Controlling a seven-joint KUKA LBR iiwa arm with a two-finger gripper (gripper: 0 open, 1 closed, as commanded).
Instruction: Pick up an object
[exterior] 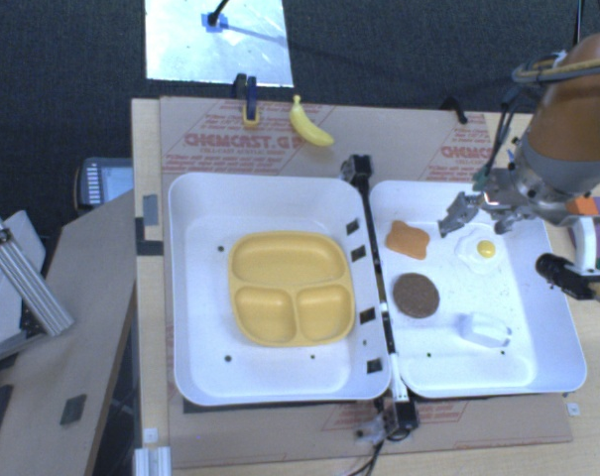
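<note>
Two white bins sit side by side on the surface. From the right, the arm [567, 117] reaches over the right bin [547, 360]. Its jaws [483, 211] are spread, gripping nothing, just above the fried egg [481, 251]. Toast [408, 239], brown patty [416, 295] and a white object [484, 330] lie well apart.

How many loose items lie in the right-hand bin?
4: an orange bread piece at upper left, a fried egg beneath the gripper, a brown patty lower left, a whitish object lower middle. The arm may hide more.
</note>
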